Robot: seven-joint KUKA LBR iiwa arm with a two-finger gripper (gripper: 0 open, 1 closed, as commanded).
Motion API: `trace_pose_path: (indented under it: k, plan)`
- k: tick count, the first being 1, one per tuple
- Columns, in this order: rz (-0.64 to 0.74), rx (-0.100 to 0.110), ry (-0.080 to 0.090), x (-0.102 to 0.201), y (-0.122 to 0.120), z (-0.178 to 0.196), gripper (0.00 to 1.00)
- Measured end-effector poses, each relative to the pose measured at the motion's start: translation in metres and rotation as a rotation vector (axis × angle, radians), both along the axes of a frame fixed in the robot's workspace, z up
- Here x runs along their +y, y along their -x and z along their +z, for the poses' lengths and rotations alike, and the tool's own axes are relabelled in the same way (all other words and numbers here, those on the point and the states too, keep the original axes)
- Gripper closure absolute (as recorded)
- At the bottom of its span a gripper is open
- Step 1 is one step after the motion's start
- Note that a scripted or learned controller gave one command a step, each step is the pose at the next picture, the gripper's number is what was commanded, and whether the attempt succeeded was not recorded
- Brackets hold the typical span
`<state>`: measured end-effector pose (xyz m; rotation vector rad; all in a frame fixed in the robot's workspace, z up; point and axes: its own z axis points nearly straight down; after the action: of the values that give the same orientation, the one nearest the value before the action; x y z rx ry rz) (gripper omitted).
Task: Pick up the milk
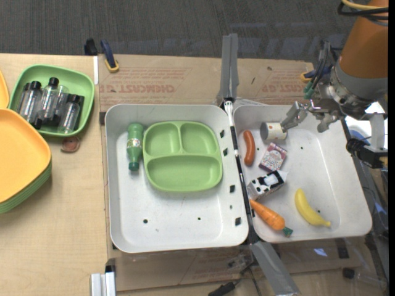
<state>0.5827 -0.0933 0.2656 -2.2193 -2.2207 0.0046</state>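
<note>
I'm seeing the arm [364, 48] hanging over the right bin's [345, 217] far right corner, pincer [308, 117] sitting above the bin's back area; can't tell how the pincer is set. Milk [267, 183], the cow-spotted carton, is lying tilted near the bin's left wall, untouched and well apart from the pincer. Pink box [273, 157] is lying just behind the milk, sausage [249, 147] standing lengthwise beside it at the left wall, carrot [269, 215] lying just in front of the milk, banana [311, 209] to its right. Small cup [272, 130] is lying on its side near the pincer. Left bin [173, 221] is carrying a green tray [182, 155] and a green bottle [134, 145] beside it. Table [55, 251] is bearing orange plates [21, 159] and a green dish [52, 73] of vials
</note>
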Motion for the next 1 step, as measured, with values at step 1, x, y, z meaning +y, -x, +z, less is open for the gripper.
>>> trace_pose_path:
  k: [1]
  plan:
    - [0.106,0.0,-0.001,-0.0051,0.0824,-0.124,0.0]
